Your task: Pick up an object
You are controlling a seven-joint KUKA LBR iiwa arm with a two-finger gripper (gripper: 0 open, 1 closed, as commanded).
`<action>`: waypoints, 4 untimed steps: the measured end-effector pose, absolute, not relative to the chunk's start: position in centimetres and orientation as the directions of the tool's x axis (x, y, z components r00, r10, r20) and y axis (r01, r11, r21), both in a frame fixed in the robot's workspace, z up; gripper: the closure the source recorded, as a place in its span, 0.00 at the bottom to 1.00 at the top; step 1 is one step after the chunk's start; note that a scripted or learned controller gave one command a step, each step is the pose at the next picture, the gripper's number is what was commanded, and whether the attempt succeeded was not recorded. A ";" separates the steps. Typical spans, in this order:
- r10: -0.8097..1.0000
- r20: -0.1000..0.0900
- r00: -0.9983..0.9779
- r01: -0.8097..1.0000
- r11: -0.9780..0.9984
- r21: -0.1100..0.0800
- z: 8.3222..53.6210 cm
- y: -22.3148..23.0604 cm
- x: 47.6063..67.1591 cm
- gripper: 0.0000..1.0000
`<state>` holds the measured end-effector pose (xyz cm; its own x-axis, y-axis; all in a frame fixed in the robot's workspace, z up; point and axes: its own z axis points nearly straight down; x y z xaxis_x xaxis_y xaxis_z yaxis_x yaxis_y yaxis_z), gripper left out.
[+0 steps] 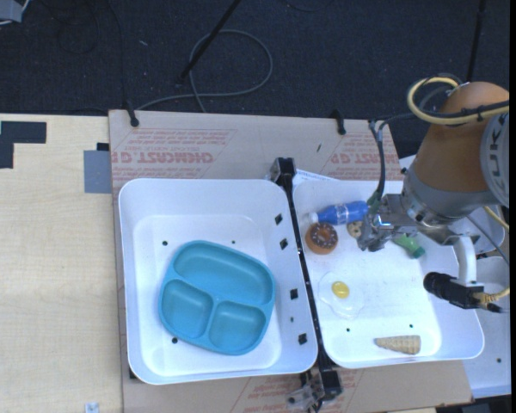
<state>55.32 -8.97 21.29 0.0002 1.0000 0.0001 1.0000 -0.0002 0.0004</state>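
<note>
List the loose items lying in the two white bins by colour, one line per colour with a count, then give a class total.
Blue: 2, the divided plate and the bottle
Brown: 2, the doughnut and the small cookie
Green: 1, the green piece
Yellow and white: 1, the fried egg
Tan: 1, the cone
Total: 7
</note>
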 end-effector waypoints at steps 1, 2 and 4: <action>1.000 0.001 -0.002 1.000 0.002 -0.002 22.5 -4.3 57.4 1.00; 1.000 0.001 -0.003 1.000 0.003 -0.002 21.5 0.3 59.1 1.00; 1.000 0.000 -0.003 1.000 0.003 -0.001 23.6 10.2 62.7 1.00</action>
